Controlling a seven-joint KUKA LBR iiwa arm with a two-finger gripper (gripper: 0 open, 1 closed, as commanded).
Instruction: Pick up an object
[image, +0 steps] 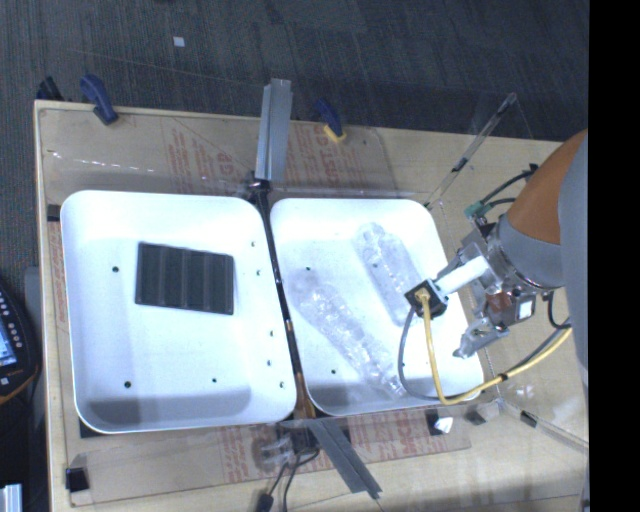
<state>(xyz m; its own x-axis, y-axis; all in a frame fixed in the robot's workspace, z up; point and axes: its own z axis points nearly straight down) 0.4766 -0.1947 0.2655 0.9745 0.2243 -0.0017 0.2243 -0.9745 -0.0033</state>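
I have the arm (545, 215) coming in from the right, its orange band showing above the grey wrist, and it sits over the right edge of the right bin (300, 225). The gripper (478, 335) hangs just past that bin's right rim, near its lower right corner. I cannot tell from this angle whether it is open or closed, and I see nothing held in it. A small black block (422, 296) with a white bar behind it juts from the wrist toward the bin, and a yellow cable (432, 350) loops down from it across the bin's right side.

Inside the right bin I count two clear bottles, hard to make out against the white. One bottle (388, 262) lies in the upper right part of the bin, slanting down toward the black block and ending just beside it. The other bottle (345, 330) lies lower and closer to the bin's middle, running on a slant from the upper left toward the lower right, with its lower end near the yellow cable loop. The two are near each other but I cannot tell if they touch.

The left bin (90, 300) touches the right bin along a shared edge. A dark ribbed pad (185, 278) lies flat in its upper middle.
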